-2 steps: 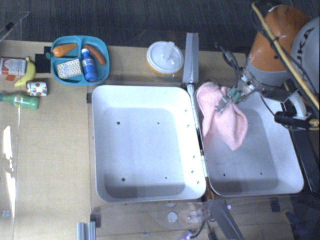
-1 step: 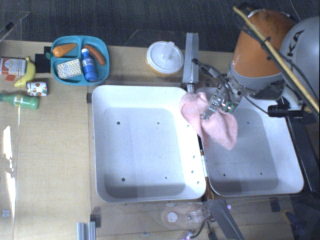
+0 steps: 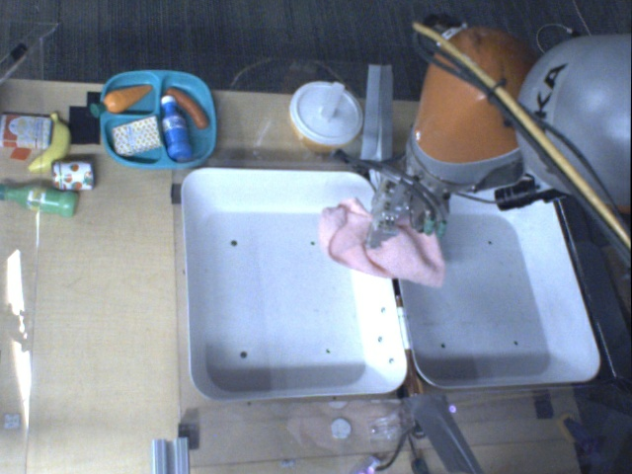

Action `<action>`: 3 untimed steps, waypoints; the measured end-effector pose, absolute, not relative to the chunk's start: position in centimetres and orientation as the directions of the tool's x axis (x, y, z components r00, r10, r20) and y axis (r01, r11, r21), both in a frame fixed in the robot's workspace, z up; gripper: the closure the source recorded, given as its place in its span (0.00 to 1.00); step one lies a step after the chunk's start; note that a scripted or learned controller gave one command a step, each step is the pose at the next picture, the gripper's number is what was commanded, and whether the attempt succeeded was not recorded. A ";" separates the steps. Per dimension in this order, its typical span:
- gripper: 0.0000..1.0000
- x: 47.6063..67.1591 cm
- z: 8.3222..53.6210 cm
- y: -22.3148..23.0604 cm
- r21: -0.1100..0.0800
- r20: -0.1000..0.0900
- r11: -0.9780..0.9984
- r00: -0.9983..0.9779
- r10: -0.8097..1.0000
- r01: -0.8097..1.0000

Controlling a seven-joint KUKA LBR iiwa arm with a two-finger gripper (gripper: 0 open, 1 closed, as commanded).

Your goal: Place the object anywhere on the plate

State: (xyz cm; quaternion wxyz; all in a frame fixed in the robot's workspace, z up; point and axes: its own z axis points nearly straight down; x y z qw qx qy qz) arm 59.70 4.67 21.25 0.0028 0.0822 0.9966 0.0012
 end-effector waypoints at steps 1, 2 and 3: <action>1.00 58.3 21.1 9.0 0.002 -0.003 1.000 -1.000 -0.001 -0.001; 1.00 58.1 21.1 14.7 0.003 -0.007 1.000 -1.000 -0.005 -0.005; 1.00 56.8 22.0 19.7 0.003 -0.005 1.000 -1.000 -0.006 -0.006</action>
